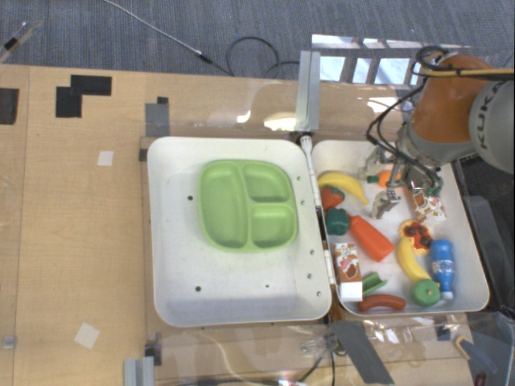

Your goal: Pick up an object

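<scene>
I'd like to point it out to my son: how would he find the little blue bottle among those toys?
Look in the right-hand white bin, down in its near right corner. The blue bottle stands there between a banana and the bin's wall, just above a green ball. It is the only blue thing there.

From my seat the bench reads as pale wood, matt with a faint grain, and the floor behind it looks like rough grey-blue carpet. Both bins look like smooth white plastic with a soft sheen, and the green divided plate in the left one is matt plastic. The toy bananas, the orange carrot and the blue bottle have a glossy plastic look, while the post between the bins is brushed metal.
</scene>
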Controlling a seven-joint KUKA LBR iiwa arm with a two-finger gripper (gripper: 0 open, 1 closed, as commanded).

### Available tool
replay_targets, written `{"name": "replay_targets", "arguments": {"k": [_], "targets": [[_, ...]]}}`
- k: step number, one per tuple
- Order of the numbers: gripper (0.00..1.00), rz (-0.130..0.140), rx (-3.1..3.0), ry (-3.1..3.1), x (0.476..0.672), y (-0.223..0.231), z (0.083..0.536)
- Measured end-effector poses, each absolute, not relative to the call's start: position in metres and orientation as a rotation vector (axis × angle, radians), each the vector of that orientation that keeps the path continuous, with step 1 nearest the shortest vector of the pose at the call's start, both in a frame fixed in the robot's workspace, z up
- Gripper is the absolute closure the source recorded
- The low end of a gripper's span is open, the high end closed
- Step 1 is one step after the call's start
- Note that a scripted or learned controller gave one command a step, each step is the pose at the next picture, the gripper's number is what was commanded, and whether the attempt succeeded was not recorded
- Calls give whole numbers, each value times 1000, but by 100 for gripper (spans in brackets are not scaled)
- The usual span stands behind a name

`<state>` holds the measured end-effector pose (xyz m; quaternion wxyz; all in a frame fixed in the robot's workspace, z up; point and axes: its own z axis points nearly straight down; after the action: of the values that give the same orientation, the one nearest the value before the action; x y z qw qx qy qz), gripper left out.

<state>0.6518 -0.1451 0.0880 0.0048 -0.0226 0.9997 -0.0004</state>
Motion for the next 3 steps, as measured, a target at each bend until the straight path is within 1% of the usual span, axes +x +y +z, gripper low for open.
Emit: {"name": "replay_targets", "arguments": {"k": [1, 2, 3], "targets": [[0, -2, -176, 3128, 625, -179, 88], [0, -14, -31, 3178, 661, -145, 90], [0, -3, -182, 3125, 623, -102, 89]]}}
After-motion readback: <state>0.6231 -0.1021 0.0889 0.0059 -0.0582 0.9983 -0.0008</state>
